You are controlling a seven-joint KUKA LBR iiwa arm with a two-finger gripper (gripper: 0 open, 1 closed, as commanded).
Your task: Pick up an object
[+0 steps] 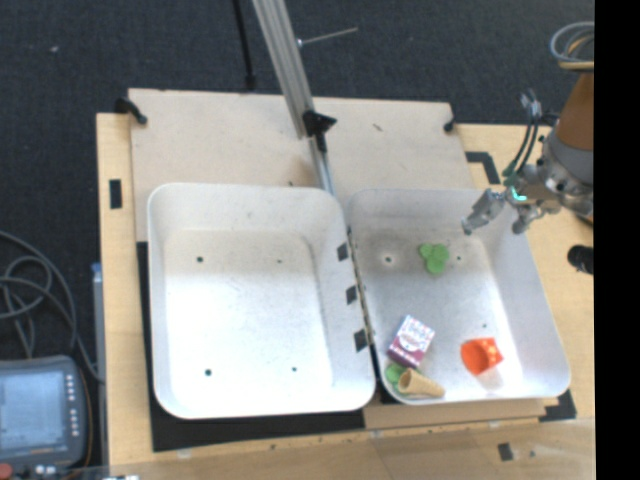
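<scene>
My gripper (pixel 497 218) hangs over the far right rim of the right bin (pixel 530 288), its two fingers spread open with nothing between them. In that bin, a small green object (pixel 434 258) lies near the back middle, left of and below the gripper. A purple and white carton (pixel 411 341) lies toward the front. An orange cup-like object (pixel 481 355) sits at the front right. A tan ice-cream cone (pixel 420 385) with a green piece (pixel 394 376) beside it rests against the front rim.
The left bin (pixel 170 268) sits beside the right one, with a divider ridge between them. A slanted aluminium mast (pixel 285 58) rises from behind the bins. Bare wooden bench (pixel 230 133) surrounds the bins.
</scene>
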